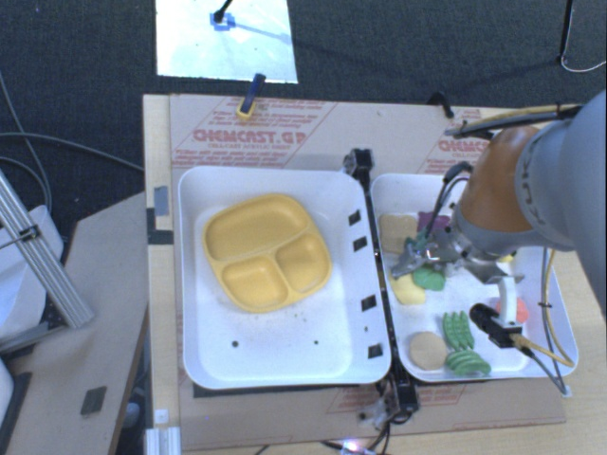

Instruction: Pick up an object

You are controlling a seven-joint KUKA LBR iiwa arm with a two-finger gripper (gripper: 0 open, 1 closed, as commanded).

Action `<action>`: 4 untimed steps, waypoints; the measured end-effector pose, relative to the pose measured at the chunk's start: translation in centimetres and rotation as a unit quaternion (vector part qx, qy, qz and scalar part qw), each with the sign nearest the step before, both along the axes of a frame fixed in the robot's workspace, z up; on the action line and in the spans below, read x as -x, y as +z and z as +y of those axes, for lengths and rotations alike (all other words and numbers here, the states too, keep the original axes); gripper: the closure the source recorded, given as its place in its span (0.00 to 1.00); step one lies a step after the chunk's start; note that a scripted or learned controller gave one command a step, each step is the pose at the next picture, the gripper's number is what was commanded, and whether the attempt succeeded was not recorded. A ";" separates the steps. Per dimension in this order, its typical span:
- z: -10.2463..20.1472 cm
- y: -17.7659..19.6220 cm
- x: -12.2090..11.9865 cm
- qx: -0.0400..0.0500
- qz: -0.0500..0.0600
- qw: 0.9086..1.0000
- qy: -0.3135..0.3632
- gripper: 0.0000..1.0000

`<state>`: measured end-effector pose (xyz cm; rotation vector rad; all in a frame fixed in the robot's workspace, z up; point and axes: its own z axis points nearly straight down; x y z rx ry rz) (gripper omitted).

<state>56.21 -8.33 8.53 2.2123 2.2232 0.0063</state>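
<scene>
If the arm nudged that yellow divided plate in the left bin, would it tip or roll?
Probably neither. The yellow divided plate looks wide, shallow and flat-lying, so it would likely slide across the white bin. It looks like light plastic, so easily pushed, though that's a guess.

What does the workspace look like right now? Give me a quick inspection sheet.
Surface: two white bins side by side, left bin, right bin, on a cardboard sheet.
Job's things: in the right bin, green pieces, a yellow piece, a tan round piece.
Clutter: yellow divided tray in the left bin.
Pincer: pincer low over the right bin's far-left part; grip unclear.
Cables: yellow cable at the right bin.
Surroundings: dark floor, pale square sheet beyond the bench.
</scene>
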 end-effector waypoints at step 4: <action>16.8 21.0 4.5 -0.003 -0.003 1.000 0.003 1.00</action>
